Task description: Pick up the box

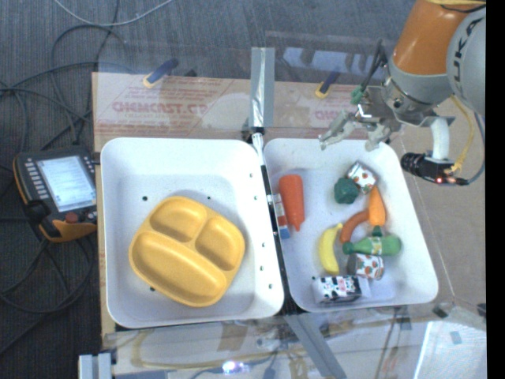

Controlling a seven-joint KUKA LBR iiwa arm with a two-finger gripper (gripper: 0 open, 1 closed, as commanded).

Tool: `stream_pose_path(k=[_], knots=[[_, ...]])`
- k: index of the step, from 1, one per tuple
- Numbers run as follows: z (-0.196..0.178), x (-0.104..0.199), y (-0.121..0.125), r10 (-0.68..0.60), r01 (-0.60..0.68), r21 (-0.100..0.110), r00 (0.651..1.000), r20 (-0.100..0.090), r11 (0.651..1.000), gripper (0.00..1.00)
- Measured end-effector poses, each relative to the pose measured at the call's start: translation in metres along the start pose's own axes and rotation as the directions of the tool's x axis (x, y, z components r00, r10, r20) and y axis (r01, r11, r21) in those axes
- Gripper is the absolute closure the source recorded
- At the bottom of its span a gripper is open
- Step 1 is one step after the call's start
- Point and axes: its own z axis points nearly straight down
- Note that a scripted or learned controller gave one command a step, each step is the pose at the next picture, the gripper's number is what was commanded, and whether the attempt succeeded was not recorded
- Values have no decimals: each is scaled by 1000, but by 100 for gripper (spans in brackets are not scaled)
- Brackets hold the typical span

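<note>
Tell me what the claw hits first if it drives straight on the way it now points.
Likely bare floor at the back of the right bin: the claw points down and leftward there. The orange carrot lies nearest beyond. Depth is unclear from this slanted view.

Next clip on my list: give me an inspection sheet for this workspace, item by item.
Surface: two white bins side by side, left bin and right bin.
Job's things: black-and-white box lying at the right bin's near edge.
Clutter: yellow divided tray in the left bin; carrot, banana, green bottle and small cartons in the right bin.
Grippers: pincer open, above the right bin's far rim, holding nothing.
Cables: loose cables on the floor at left.
Surroundings: teach pendant left of the bench; grey carpet.
</note>
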Motion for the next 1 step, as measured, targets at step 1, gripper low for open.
stream_pose_path(k=[1], knots=[[84, -39, -35, -6, 6, 1, 1000, 2, 1000, 0]])
